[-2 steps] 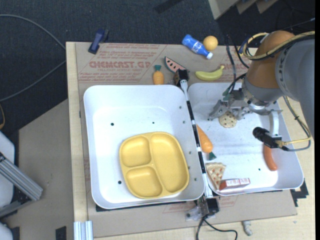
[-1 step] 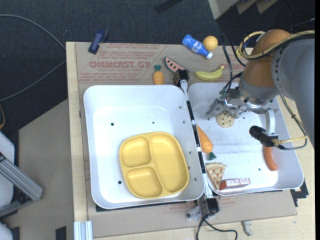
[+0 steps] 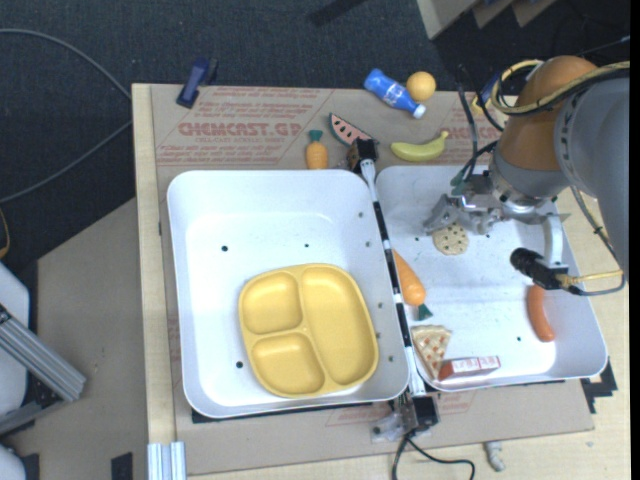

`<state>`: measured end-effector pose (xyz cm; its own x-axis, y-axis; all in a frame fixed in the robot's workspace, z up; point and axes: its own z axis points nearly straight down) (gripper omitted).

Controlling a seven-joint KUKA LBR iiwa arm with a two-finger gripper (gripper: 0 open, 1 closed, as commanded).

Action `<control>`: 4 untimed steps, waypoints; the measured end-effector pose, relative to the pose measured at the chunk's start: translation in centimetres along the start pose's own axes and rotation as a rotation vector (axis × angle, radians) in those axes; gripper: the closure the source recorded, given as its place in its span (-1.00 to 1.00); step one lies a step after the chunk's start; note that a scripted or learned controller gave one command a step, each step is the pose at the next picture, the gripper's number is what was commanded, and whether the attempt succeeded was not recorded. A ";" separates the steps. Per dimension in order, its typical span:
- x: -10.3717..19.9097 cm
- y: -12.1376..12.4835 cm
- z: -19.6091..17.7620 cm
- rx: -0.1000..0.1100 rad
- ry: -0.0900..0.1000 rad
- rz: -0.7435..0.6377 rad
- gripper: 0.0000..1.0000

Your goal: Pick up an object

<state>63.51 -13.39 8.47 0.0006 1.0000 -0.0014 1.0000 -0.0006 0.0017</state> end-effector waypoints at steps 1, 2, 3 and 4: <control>0.0 0.3 -1.5 -0.011 -0.001 0.000 1.00; 0.0 0.3 -1.4 -0.011 -0.001 0.001 -1.00; 2.8 -0.5 0.0 0.004 0.003 -0.002 -1.00; 0.1 3.2 0.0 0.000 0.000 -0.001 -1.00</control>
<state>66.68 -13.33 8.51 -0.0007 1.0000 -0.0014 1.0000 0.0007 0.0022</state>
